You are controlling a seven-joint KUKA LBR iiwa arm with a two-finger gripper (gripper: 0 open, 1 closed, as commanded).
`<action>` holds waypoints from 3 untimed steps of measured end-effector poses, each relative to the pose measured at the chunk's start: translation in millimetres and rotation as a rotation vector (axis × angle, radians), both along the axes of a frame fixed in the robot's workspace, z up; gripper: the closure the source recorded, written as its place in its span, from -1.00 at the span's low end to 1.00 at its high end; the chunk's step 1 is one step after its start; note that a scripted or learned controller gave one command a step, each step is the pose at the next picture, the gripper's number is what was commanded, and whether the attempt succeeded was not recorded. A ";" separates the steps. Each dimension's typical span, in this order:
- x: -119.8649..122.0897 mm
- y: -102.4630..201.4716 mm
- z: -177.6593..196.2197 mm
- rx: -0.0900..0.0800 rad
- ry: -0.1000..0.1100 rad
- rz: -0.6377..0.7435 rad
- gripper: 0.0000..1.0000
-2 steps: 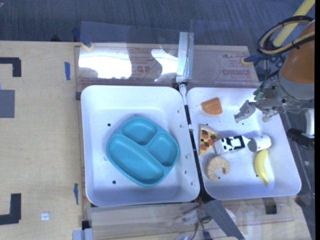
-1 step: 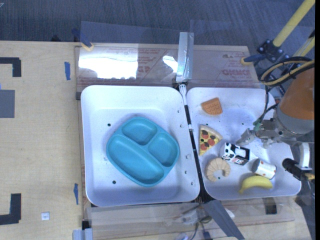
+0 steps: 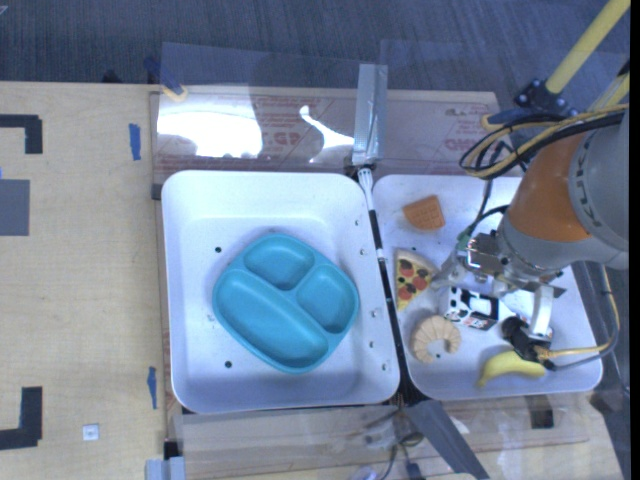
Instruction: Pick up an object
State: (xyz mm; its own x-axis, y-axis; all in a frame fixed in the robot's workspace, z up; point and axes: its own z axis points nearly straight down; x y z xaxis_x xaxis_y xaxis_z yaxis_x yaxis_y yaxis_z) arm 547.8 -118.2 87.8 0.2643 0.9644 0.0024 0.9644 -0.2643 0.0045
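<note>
The right bin (image 3: pixel 575 303) holds several toy foods: an orange square piece (image 3: pixel 424 212) at the back, a pizza slice (image 3: pixel 410 276) by the left wall, a tan ridged round piece (image 3: pixel 436 337) in front of it, and a yellow banana (image 3: pixel 510 368) at the front. A small black-and-white item (image 3: pixel 470 309) lies in the middle. My gripper (image 3: pixel 500 296) hangs low over the middle of this bin, just right of the black-and-white item and above the banana. The wrist hides what lies directly under it.
The left bin (image 3: pixel 190 298) holds a blue divided plate (image 3: pixel 285 300). A ridge where the two bin walls meet (image 3: pixel 382 278) separates them. Yellow and black cables (image 3: pixel 520 133) loop behind the arm at the back right.
</note>
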 end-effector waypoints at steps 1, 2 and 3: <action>-40.7 -12.1 0.2 -0.002 -0.002 0.119 -1.00; -39.3 -12.4 11.3 -0.004 -0.007 0.118 1.00; -39.7 -12.3 10.6 -0.004 -0.006 0.118 -1.00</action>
